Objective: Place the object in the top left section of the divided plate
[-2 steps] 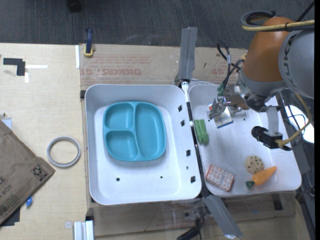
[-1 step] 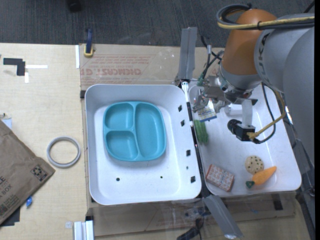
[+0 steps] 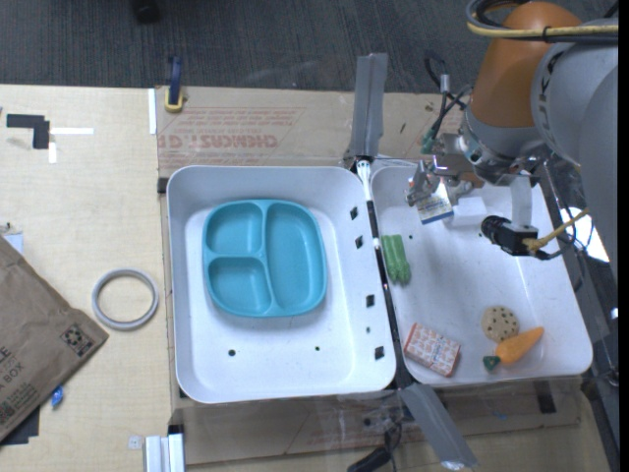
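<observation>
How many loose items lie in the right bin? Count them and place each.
4. A green pickle by the left wall, a waffle at the near left corner, a cookie and a carrot near right. The arm may hide more.

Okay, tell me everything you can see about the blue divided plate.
The divided plate is light blue, looks like smooth plastic, a rounded rectangle with raised ridges splitting it into three sections: two smaller ones stacked on its left, one long one on its right. It lies flat, slightly rotated, on the floor of the left white bin. Nothing rests in it.
</observation>
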